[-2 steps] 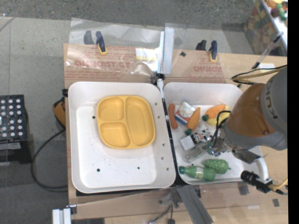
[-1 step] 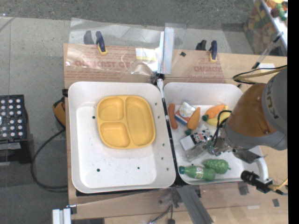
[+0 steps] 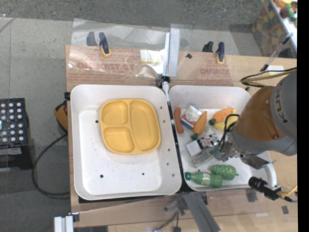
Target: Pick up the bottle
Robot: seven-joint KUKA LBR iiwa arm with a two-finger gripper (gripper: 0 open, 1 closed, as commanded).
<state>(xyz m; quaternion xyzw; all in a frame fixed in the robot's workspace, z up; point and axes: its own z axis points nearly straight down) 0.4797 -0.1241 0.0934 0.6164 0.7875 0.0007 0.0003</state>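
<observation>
**Green bottle lies at near edge of right bin; claw low beside it**

Far left, off the surface: a black perforated box (image 3: 11,129) on the floor, a dark cable (image 3: 46,151) looping from it toward the bins.

Left bin (image 3: 84,178): shallow, white, a few dark specks on its floor. A yellow divided plate (image 3: 130,125) with three compartments sits in its upper middle, flat, nothing on it.

Behind the bins: crinkled clear plastic sheeting (image 3: 120,64) over cardboard, held by two blue clamps (image 3: 103,43), one left, one right.

Right bin (image 3: 203,92): cluttered. Along its left wall a red-brown sausage-shaped item (image 3: 178,120), lying lengthwise. Just right of it a small white packet (image 3: 192,113), then an orange carrot-shaped piece (image 3: 200,123), tilted. Further right an orange item (image 3: 222,114) touching a yellow one (image 3: 220,125). Below these, a small printed card or box (image 3: 206,141) and a grey block (image 3: 194,147).

The bottle (image 3: 205,179): green, on its side near the bin's near edge, white cap pointing left, label band around the middle. Just above and right of it, a bumpy green object (image 3: 223,170), close beside or touching; cannot tell which.

The claw (image 3: 216,151) sits low over the bin's middle, above the bottle and apart from it, near the grey block. Whether it is apart or together, cannot tell; cables and wrist hardware crowd the tip. Nothing seen gripped.

The arm (image 3: 263,122), orange band and grey body, covers the bin's right part
</observation>
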